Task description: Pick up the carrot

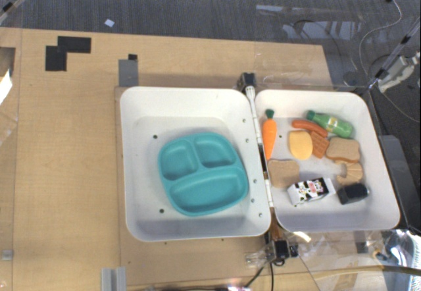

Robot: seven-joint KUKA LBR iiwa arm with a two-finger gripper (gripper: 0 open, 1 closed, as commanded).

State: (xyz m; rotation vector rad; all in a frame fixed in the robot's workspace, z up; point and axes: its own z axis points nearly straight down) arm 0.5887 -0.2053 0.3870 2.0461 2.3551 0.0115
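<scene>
The carrot (269,134) lies upright against the right bin's (375,151) left wall, close beside a yellow piece (300,145). I cannot tell the jaws' state.

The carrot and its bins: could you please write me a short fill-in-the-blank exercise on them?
1. The carrot lies in the ____ bin of the camera view.
2. The tray in the other bin is coloured ____.
3. The carrot's green top points toward the view's ____ edge.

Missing words: right; teal; top
</scene>
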